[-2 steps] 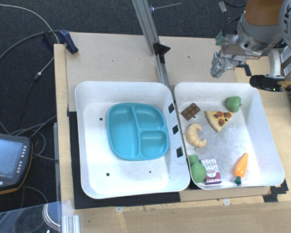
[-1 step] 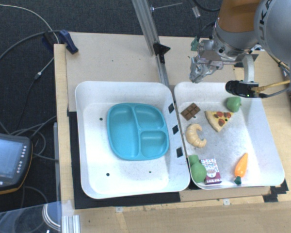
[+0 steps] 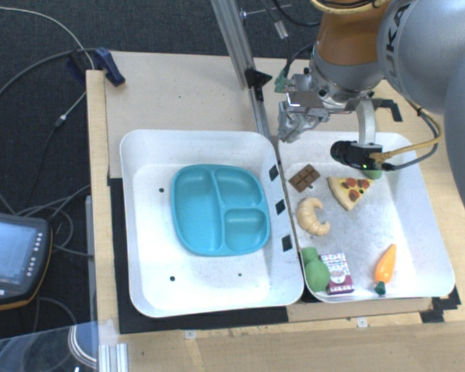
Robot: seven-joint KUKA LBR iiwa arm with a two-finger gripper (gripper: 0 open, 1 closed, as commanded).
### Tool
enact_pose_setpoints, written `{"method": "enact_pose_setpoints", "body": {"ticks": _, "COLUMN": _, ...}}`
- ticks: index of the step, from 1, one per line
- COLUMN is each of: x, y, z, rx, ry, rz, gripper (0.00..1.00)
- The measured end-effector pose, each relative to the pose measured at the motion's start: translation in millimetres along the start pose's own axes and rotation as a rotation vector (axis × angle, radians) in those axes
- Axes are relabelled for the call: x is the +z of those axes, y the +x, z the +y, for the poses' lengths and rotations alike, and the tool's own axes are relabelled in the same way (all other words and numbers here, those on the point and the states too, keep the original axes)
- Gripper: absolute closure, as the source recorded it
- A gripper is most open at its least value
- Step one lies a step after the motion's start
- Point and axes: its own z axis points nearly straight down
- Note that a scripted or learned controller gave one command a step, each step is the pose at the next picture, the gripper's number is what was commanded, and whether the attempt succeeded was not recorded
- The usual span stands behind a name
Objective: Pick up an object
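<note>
The small brown chocolate-bar toy (image 3: 304,178) looks light, stiff and thin, best pinched across its short edges. It lies flat in the right white bin (image 3: 418,208), just above the tan croissant toy (image 3: 313,215). The gripper (image 3: 291,130) hangs just beyond it, near the bin's far rim; its state I cannot tell.
</note>
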Motion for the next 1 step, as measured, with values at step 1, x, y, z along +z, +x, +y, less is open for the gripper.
{"method": "enact_pose_setpoints", "body": {"ticks": 1, "x": 24.5, "y": 41.5, "z": -3.9, "rx": 0.001, "ry": 0.001, "rz": -0.001, "gripper": 1.00}}
